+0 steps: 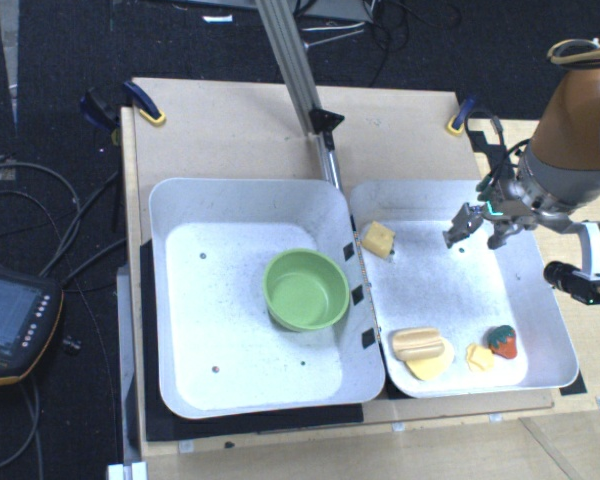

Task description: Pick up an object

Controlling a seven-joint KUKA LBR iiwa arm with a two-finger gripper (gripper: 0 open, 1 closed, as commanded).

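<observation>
We see a pale yellow block (378,239) lying at the far left edge of the right bin (540,298), beside the divider. The gripper (477,227), fingers apart around nothing, hovers well right of it, bare bin floor between them.

Tan wooden tabletop (240,128), bare along the far strip, clamped at both far corners: left clamp (140,103), right clamp (463,115). Carries two white bins side by side, edges touching at the middle: left bin (195,258) and right bin (450,298), with a dark mat (155,413) showing under the left bin's near and left sides. Crossed at the far middle by a slanted metal pole (292,53), ending near the seam between the bins.
</observation>
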